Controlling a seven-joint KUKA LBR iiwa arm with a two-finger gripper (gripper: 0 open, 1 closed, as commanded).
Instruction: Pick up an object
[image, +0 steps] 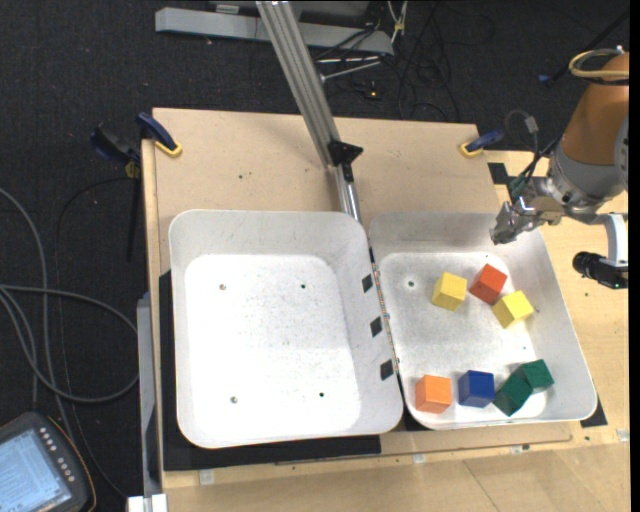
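My gripper (505, 229) hangs over the far right corner of the right bin (420, 232), above and a little behind the blocks, with nothing visibly in it. Below it lie a red block (488, 282), a yellow block (450, 291) to its left and a second yellow block (513, 308) to its right. Along the bin's near edge sit an orange block (433, 392), a blue block (477, 388) and two green blocks (526, 385) touching each other.
The left bin (270, 320) lies beside the right one, their rims meeting at the middle. A slanted metal pole (310, 90) comes down to the bench behind the bins. Clamps (160, 135) grip the bench's far corners.
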